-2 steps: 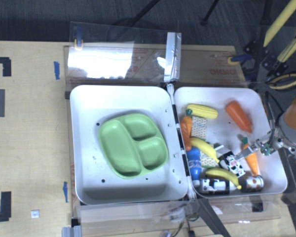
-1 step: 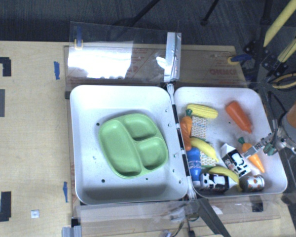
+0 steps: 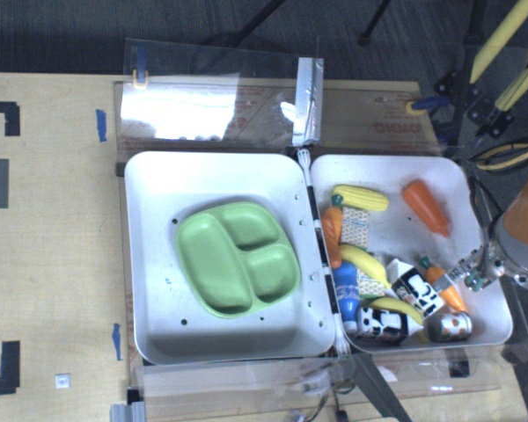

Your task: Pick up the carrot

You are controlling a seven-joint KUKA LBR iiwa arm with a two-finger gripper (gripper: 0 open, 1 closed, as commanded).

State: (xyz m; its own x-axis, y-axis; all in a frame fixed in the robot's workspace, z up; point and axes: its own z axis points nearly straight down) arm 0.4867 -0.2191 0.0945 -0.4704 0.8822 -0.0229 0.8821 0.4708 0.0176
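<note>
Two white bins sit side by side on your bench, and the gripper is at the right bin's right edge, low over the clutter there. You cannot tell its state from this slanted view; its tip is small and blurred against the toys, and nothing can be made out in its grasp. It appears just beside a small orange piece near the bin's lower right, though contact is not clear.

You will find the carrot in the upper right of that same bin, lying tilted on bare white floor, apart from the gripper. Near it are a corn cob, a banana, a blue bottle, a black-and-white toy and a silvery can.

Your left bin holds a green divided plate. Around the bins is a pale wooden benchtop with black corner marks and blue tape; a clear plastic sheet stands behind, and dark carpet lies beyond.
</note>
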